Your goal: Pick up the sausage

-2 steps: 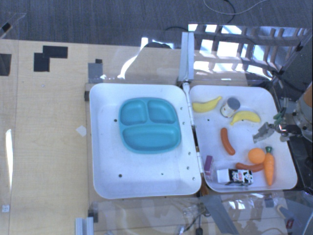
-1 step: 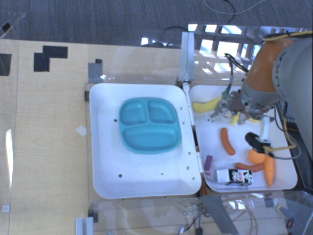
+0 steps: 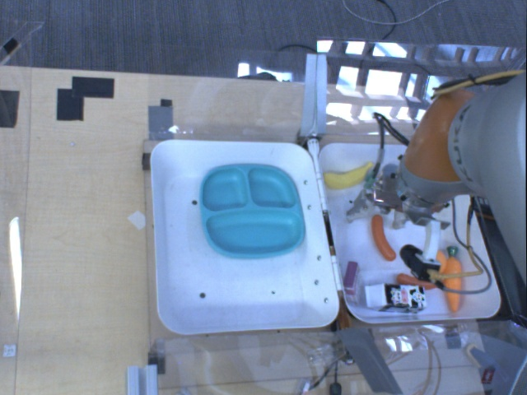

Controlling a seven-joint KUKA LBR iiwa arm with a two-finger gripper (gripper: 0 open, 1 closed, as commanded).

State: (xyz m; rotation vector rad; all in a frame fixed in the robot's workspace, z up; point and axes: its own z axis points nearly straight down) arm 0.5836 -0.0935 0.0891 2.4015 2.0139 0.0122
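One sausage (image 3: 383, 237) is seen lying loose in the right bin (image 3: 486, 307), roughly mid-bin, with a banana (image 3: 347, 176) further back and a carrot (image 3: 451, 282) off to the side. The end effector (image 3: 394, 197) is parked just above the sausage's upper end, and whether it's wide or narrow can't be told from here. Looks like the approach step, nothing grabbed yet. Next, a straight drop onto the sausage's middle is probably needed.

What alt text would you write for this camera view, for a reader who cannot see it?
A grey robot arm's claw hangs just above an orange sausage in the right bin, beside a banana and carrot. The left bin holds a blue divided plate.
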